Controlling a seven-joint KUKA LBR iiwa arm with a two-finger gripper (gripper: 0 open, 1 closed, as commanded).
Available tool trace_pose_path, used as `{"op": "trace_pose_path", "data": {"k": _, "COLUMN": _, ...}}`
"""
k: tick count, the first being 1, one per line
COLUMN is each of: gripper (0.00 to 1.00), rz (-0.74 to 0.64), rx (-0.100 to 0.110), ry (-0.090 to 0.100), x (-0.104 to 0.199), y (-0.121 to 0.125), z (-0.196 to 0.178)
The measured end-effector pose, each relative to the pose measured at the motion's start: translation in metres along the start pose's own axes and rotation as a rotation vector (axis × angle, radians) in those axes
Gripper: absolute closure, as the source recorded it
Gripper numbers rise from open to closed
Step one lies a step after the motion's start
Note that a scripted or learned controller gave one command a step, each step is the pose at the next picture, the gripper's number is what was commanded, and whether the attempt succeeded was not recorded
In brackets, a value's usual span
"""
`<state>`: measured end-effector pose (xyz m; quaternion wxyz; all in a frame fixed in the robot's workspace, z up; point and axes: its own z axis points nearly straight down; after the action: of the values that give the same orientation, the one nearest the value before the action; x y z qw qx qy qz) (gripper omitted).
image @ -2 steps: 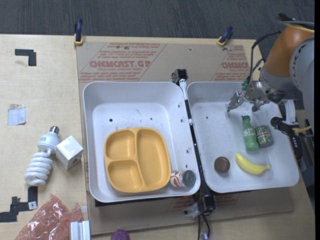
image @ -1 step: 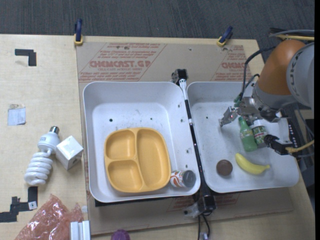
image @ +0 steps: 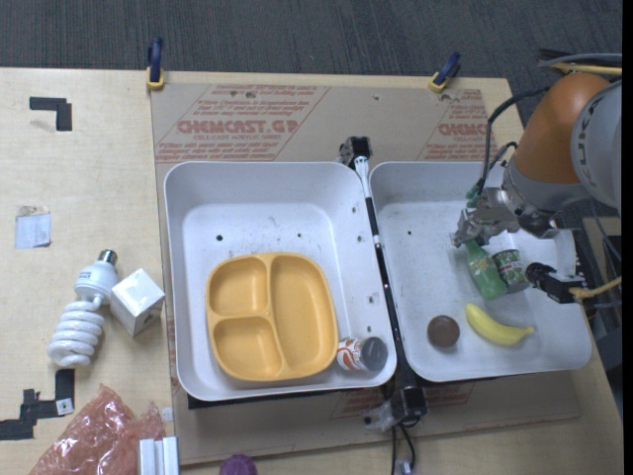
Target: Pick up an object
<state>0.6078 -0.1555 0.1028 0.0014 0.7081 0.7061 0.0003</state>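
Two shallow white bins sit side by side on the desk [image: 89, 206], listed here from left to right.

Outside the bins, far left: a spiral light bulb [image: 79, 317] lying on its side, a small white cube [image: 137, 301] just beside it, and a crumpled pink bag [image: 94, 433] at the lower edge.

Left bin [image: 247, 191]: a yellow divided tray [image: 269, 317] with three compartments, and a small can [image: 360, 354] on its side, touching the tray's lower right corner.

Right bin [image: 415, 226]: a dark brown round object [image: 443, 332] near the front wall, a yellow banana [image: 497, 327] just beside it, and a green bottle [image: 491, 271] lying flat above the banana.

Pincer [image: 479, 224]: low over the right bin, at the upper end of the green bottle. Whether its fingers are spread or pressed together, I cannot tell. Contact with the bottle is likewise unclear.
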Motion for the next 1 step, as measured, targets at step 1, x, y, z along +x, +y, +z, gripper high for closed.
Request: {"op": "trace_pose_path", "data": {"k": 1, "gripper": 1.0, "rz": -0.003, "rx": 0.001, "ry": 0.001, "x": 0.1037, "y": -0.0182, "z": -0.0899}}
